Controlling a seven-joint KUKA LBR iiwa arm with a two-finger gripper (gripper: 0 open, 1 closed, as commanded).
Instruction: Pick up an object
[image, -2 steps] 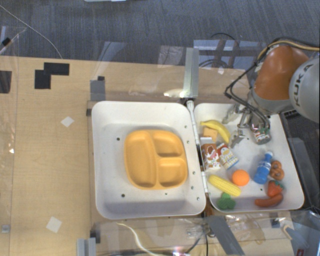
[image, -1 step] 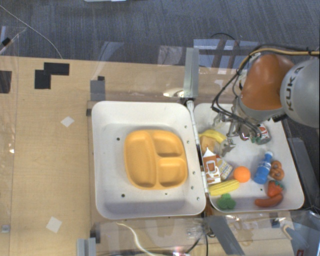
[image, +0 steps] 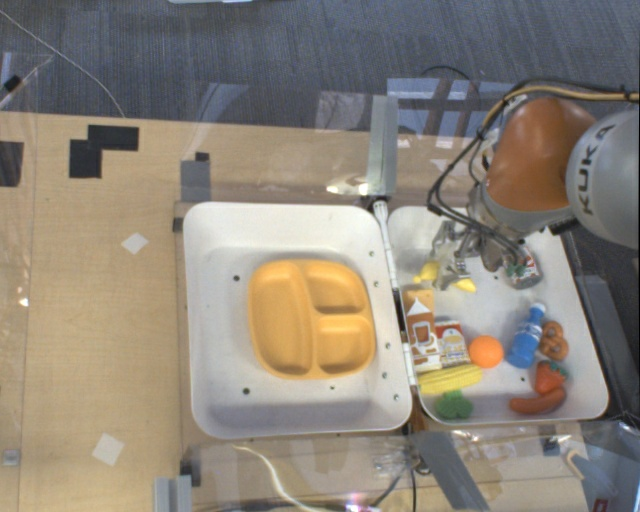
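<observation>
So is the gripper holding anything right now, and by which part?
Cannot be told. The two-finger gripper is low in the right white bin at a small yellow object, but no grasp is visible.

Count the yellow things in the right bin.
2. A banana lies near the bin's middle, just under the gripper; a corn cob lies at the near left, beside the broccoli. The arm may hide more at the far end.
</observation>
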